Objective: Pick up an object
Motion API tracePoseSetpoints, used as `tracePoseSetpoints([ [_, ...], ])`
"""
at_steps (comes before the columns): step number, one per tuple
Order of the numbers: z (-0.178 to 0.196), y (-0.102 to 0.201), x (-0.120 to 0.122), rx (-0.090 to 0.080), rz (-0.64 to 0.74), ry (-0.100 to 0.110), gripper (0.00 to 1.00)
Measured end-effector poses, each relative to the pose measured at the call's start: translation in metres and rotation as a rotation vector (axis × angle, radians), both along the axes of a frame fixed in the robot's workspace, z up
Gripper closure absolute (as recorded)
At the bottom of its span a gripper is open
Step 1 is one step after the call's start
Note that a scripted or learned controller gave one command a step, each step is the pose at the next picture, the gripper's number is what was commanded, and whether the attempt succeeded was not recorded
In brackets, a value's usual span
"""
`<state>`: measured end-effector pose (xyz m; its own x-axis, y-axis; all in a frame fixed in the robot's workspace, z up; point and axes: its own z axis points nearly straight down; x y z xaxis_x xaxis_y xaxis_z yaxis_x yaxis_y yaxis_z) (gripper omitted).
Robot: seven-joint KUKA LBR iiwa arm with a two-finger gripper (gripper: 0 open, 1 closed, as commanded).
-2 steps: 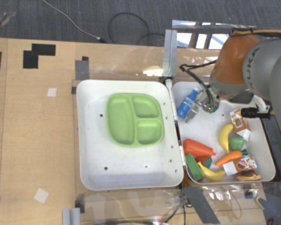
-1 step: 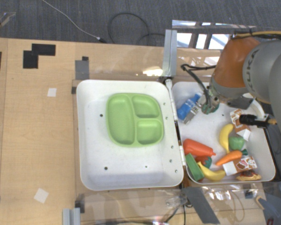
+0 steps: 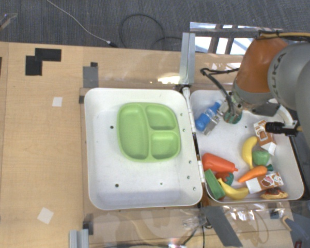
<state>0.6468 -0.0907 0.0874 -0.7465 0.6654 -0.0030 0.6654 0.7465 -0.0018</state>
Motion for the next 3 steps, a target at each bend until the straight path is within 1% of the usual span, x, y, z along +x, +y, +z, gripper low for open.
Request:
tracePoseSetpoints([
  [1,0.001,-0.061,-0.067,0.000,-0.126,-0.008,0.00],
  [2,0.016,-0.058,-0.062,0.000,-0.119,-0.023,1.00],
  [3,0.047,-0.103,-0.029,-0.002,0.190,-0.011,1.00],
])
